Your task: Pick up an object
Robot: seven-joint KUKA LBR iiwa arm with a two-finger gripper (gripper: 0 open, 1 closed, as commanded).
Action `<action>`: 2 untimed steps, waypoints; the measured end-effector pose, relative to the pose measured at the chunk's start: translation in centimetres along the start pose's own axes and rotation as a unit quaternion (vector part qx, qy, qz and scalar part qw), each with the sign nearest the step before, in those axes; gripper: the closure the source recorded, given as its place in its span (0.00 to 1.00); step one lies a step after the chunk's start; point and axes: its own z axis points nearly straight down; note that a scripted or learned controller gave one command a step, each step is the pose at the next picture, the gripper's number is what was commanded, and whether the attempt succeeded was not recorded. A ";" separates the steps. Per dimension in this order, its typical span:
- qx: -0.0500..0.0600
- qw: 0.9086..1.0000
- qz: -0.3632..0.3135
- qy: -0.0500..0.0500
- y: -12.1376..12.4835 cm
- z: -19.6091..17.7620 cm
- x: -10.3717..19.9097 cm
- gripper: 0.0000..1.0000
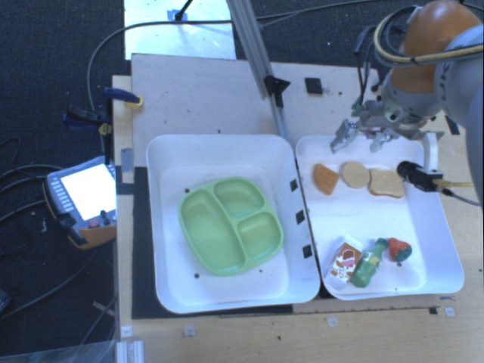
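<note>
Nearest the bottom of the frame, in the lower part of the right bin (435,237), three small things are lying close together: a red and white carton (344,264) at the left, a green bottle (367,265) leaning against it, and a red and teal toy (398,249) just to the right of the bottle's top. To the left, a green divided plate (231,224) is sitting in the middle of the left bin (170,203), its three compartments facing up.

Further up the right bin, three flat food pieces are lying in a row: an orange wedge (326,178) at the left, a round tan biscuit (354,175) just beside it, and a slice of toast (386,182) at the right, touching or nearly touching the biscuit.

Above that row, at the bin's upper edge, the gripper (364,136) is hanging with its fingers spread apart, pinching nothing, and clear of the food pieces below it. The grey arm with its orange band (435,29) is reaching in from the upper right of the frame.

Beyond the bins, the table (204,93) is showing bare board, with a slanted metal pole (253,36) crossing it toward the top of the frame. At the left edge of the frame, a handheld pendant (82,199) with a lit screen is lying off the table.
</note>
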 end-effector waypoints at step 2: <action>0.002 1.000 0.000 0.000 -0.4 9.5 0.4 0.00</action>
